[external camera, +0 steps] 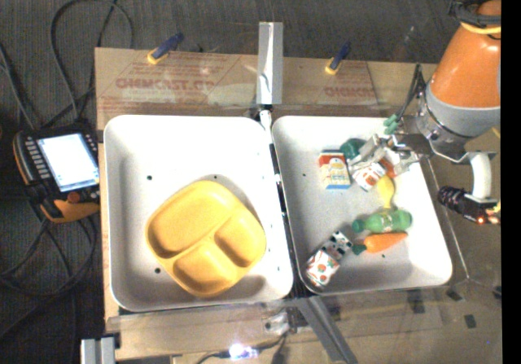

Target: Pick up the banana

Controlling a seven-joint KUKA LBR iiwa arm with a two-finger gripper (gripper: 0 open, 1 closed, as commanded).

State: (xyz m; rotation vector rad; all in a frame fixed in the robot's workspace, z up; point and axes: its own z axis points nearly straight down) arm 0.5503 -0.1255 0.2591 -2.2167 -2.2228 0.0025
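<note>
Banana (385, 189) is lying in the right bin (423, 269), toward its upper right part, a small yellow curved piece just below a cluster of little packages. I am reaching in from the right, my grey arm (466, 81) with its orange band hanging over the bin's upper right corner, and my gripper (389, 151) is sitting low over that cluster, just above the banana. I cannot tell how my fingers are standing, because the metal parts are blending with the packages beneath them, and nothing is showing clearly between them.

Left of the banana a small carton (335, 172) with a red and blue label is lying flat, and a teal piece (352, 146) is lying near its top right corner. Below the banana a green bottle (383, 221) is lying on its side, touching a carrot (383, 242) that is lying just under it. Further down and left, near the bin's bottom edge, a white box (321, 265) with red spots is lying tilted.

In the left bin (130, 142) a yellow tray (205, 236) with three compartments is resting toward the lower middle. Both bins are sitting side by side on a cardboard sheet (163, 85), and a handheld screen (61, 163) is glowing off to the far left on the floor.
</note>
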